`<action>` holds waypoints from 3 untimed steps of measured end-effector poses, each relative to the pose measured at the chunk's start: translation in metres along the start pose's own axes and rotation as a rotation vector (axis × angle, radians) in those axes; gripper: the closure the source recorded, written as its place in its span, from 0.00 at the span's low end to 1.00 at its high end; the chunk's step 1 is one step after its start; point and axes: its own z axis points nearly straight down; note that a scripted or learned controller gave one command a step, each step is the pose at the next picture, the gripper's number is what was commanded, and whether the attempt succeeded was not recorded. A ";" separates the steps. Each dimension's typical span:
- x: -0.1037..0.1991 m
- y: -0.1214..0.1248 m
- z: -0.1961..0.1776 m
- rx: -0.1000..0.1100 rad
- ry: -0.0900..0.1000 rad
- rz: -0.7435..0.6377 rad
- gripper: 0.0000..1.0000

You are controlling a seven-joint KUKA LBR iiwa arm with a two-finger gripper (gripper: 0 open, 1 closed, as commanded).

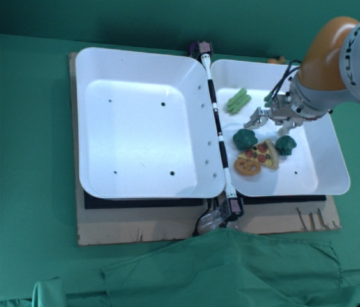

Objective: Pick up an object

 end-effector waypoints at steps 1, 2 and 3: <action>0.003 -0.066 -0.001 -0.005 0.000 0.004 0.00; 0.000 -0.070 -0.001 -0.007 0.002 0.000 0.00; -0.007 -0.091 -0.001 -0.007 0.001 0.002 0.00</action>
